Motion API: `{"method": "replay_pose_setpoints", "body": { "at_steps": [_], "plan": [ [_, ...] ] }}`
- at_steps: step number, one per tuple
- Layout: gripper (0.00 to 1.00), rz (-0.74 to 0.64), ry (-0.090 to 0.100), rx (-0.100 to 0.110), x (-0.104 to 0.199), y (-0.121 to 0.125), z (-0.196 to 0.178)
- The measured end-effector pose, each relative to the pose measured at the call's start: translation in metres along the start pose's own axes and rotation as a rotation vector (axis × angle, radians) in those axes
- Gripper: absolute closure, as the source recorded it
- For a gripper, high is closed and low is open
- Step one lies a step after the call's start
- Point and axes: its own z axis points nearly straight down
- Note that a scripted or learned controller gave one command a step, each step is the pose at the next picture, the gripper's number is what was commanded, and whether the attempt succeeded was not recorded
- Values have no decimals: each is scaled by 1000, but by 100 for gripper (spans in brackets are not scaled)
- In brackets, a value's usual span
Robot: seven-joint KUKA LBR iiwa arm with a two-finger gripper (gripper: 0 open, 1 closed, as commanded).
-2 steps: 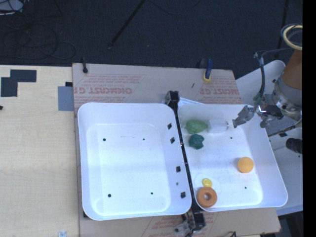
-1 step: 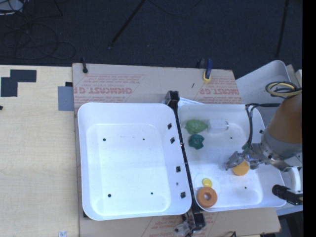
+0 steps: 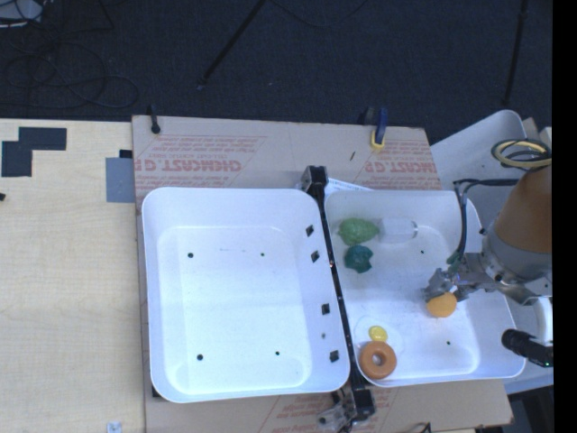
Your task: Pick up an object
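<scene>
Camera view: claw (image 3: 444, 289) touching round orange ball (image 3: 442, 306), smooth.

Dark floor (image 3: 270, 52) w/ cables behind; light wood bench (image 3: 63, 278) at left.

The gripper (image 3: 444, 289) sits low in the right bin (image 3: 410, 361), touching an orange ball (image 3: 441, 306); green lumps (image 3: 359, 244) lie farther left.

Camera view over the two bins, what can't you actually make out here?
- Pincer: too small and blurred in the camera view to tell whether it grips the orange ball beside it.
- Clear object next to the light green lump: see-through against the right bin, shape unclear.
- Arm: cut off by the right edge.
</scene>
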Motion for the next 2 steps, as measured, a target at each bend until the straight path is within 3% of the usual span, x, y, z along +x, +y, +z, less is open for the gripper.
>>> {"method": "replay_pose_setpoints", "body": {
  "at_steps": [1,2],
  "plan": [
    [100,-12,3,1,90,-13,3],
    [100,-10,0,-4,174,-14,-70]
  ]
}}
